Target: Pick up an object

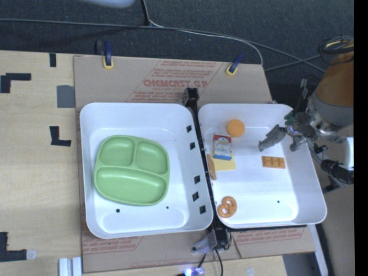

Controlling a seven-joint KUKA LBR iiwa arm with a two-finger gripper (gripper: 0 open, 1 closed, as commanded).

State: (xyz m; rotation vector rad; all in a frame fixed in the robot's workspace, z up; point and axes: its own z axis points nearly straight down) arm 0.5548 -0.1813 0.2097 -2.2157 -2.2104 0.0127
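Claw [283, 135]: right of centre, above the right bin's upper right part, fingers spread wide with nothing between them.
Right bin [305, 209]: holds an orange ball [235, 127], a small carton [222, 146] on a yellow block [225, 164], a pretzel [227, 206] and an orange waffle piece [273, 163].
Waffle piece: just below the claw, apart from it.
Left bin [115, 111]: holds a green divided plate [132, 169].
Bench [29, 165]: wood, at frame left.

End effector [283, 138] over right bin [299, 209], near cracker [273, 163].
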